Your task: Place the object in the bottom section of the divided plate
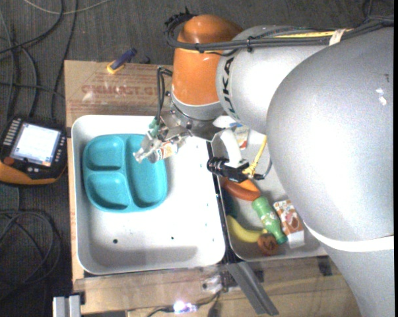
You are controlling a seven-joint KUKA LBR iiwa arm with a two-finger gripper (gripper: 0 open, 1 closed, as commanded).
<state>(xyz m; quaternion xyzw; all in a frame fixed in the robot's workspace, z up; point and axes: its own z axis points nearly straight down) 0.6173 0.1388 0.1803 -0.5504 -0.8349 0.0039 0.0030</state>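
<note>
Teal divided plate [123, 172] below my gripper [154, 147]; jaws clamp a small labelled object [164, 151] over its upper-right edge. Carry step; next, find the bottom section.

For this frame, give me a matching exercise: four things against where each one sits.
Things:
1. divided plate
2. banana
3. green bottle
4. gripper

Places:
A. right bin, near its front edge
B. over the plate's right section
C. left bin, far-left part
D. right bin, just right of the banana

Pairs: 1-C, 2-A, 3-D, 4-B
</note>
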